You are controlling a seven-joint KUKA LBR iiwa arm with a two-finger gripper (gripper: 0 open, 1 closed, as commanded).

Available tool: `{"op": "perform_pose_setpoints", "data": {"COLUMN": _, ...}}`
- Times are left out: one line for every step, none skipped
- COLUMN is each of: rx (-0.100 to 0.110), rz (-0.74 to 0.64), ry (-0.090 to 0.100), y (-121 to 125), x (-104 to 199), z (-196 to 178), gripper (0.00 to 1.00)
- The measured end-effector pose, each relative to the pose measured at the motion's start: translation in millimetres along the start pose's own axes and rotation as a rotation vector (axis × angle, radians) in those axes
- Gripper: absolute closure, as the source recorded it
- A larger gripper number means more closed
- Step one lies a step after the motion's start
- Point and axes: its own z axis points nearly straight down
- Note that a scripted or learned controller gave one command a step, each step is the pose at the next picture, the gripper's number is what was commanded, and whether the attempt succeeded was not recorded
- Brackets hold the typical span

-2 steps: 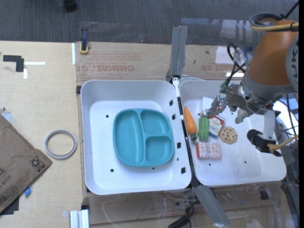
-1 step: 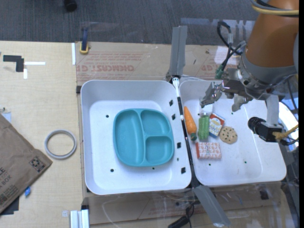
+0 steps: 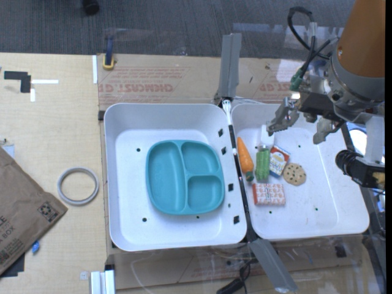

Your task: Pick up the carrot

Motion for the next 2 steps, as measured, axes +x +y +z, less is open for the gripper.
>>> {"op": "perform_pose_setpoints", "data": {"rx": 0.003, "rz": 0.036, "ry": -0.001, "y": 17.8, "x": 44.7, "z": 49.8, "gripper": 0.00}}
{"op": "perform_pose_setpoints", "data": {"rx": 0.001, "rz": -0.026, "ry": 0.000, "y": 62.1, "x": 10.1, "z": -20.2, "gripper": 0.00}}
